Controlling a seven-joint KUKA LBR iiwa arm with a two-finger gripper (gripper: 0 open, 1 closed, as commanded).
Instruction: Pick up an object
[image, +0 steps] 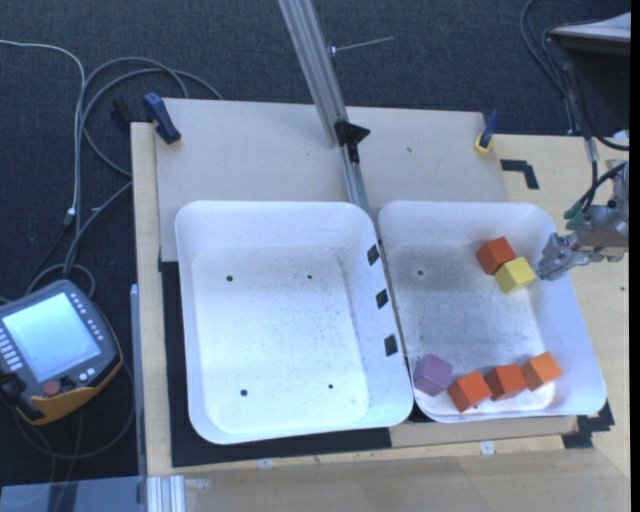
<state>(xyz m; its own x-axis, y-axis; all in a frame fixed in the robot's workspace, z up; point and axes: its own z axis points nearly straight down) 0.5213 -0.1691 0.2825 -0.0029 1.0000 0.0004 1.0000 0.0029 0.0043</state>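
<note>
Both bins (200, 240) look like matt white plastic (speckled with dark flecks); the blocks (495, 255) seem painted wood, the bench (260, 150) pale unvarnished board, the pole (310, 50) brushed metal.

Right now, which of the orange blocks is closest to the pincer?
The lone orange block in the right bin's upper part, touching the yellow block. The pincer is just right of them; the other three orange blocks line the bottom edge.

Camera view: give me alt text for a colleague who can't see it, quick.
The gripper reaches in from the right over the right bin, beside a yellow cube and an orange cube. A purple cube and three orange cubes line that bin's near edge. The left bin sits alongside.
</note>
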